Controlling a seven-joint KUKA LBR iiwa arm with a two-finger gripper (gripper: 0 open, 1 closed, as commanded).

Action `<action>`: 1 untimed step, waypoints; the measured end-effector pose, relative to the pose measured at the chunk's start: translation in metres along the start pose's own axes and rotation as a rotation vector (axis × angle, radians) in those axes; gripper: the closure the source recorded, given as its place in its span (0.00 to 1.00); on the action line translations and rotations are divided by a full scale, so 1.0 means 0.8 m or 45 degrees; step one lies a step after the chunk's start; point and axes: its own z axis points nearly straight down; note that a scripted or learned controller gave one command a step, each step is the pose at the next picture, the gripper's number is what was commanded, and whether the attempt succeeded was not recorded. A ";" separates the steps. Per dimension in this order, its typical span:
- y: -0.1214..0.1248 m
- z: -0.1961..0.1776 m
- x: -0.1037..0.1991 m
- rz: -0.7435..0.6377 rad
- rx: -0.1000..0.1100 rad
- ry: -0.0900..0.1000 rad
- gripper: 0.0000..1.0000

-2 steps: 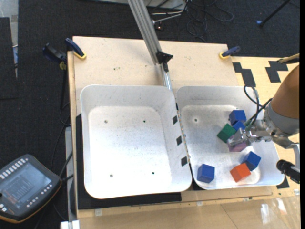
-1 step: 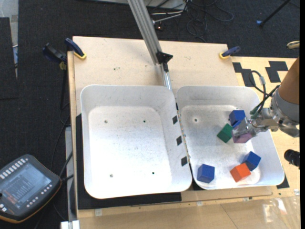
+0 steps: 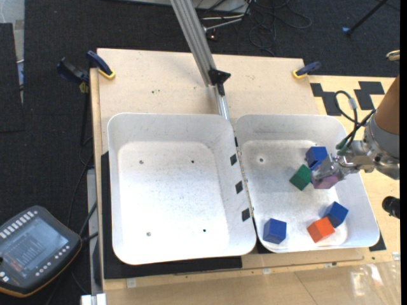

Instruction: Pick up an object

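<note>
From above, the grey arm reaches in from the right and its two-finger gripper (image 3: 329, 172) sits low in the right white plastic bin (image 3: 283, 129). I cannot tell its state. A small purple block (image 3: 327, 182) lies right at its tip, touching or nearly so. A green cube (image 3: 301, 178) sits just left of it, a blue cube (image 3: 316, 155) just behind. Nearer me lie an orange cube (image 3: 320, 229), a second blue cube (image 3: 337, 213) and a third blue cube (image 3: 275, 230).
</note>
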 end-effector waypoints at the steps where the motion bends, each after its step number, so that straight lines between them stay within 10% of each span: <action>1: 0.024 -0.011 0.060 -0.007 0.000 0.003 1.00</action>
